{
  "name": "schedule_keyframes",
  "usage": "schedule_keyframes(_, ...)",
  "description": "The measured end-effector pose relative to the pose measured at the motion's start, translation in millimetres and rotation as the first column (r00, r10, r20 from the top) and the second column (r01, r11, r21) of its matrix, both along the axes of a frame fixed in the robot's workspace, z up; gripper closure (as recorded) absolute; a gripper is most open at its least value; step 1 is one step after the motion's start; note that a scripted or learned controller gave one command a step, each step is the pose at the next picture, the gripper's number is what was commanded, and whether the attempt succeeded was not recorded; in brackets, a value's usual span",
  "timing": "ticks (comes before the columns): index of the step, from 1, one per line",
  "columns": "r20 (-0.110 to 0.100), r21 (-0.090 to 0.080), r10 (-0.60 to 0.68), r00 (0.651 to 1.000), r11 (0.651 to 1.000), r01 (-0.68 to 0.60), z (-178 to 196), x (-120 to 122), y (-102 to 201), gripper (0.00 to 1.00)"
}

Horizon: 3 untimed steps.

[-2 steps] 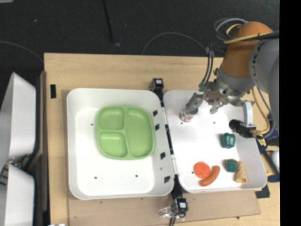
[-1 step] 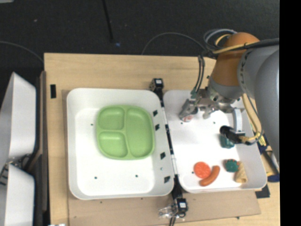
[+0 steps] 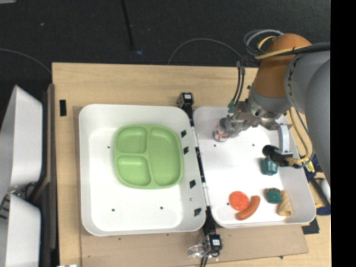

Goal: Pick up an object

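Worktop (image 3: 67, 88): pale wood; it carries the right bin (image 3: 233, 166), the reference for every position below.
Arm (image 3: 311, 88): grey with an orange band, reaching in over the right bin's far right corner.
Left bin (image 3: 94, 204): shallow and white, set side by side against the right bin's left wall.
Green plate (image 3: 148, 156): three compartments, lying flat in the left bin, just beyond the right bin's left wall.
Tool (image 3: 227, 128): low over the right bin's far left part; whether it is apart or together cannot be told from this angle.
Orange sausage (image 3: 248, 207): lies at a slant near the right bin's near wall.
Orange disc (image 3: 238, 199): touches the sausage on its left side, near the same wall.
Upper teal piece (image 3: 269, 168): by the right bin's right wall, about halfway along it.
Lower teal piece (image 3: 273, 194): near the right bin's near right corner.
Beige cone (image 3: 285, 206): just beside the lower teal piece, in that same corner.
Red-and-white item (image 3: 221, 133): in the right bin's far left part, right at the tool's tip; whether it is gripped cannot be told.
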<state>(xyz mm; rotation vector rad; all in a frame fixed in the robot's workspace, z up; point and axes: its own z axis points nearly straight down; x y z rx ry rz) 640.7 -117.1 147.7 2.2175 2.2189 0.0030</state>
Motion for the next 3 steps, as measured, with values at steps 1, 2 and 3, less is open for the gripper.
schedule_keyframes(1,0.002,0.0,-0.003,1.0,1.0,0.003,51,2,-11,1.0)
schedule_keyframes(2,0.003,0.0,0.001,1.0,1.0,-0.001,103,4,-12,1.0)
schedule_keyframes(3,-0.001,0.003,0.007,1.0,1.0,-0.007,110,5,47,1.0)
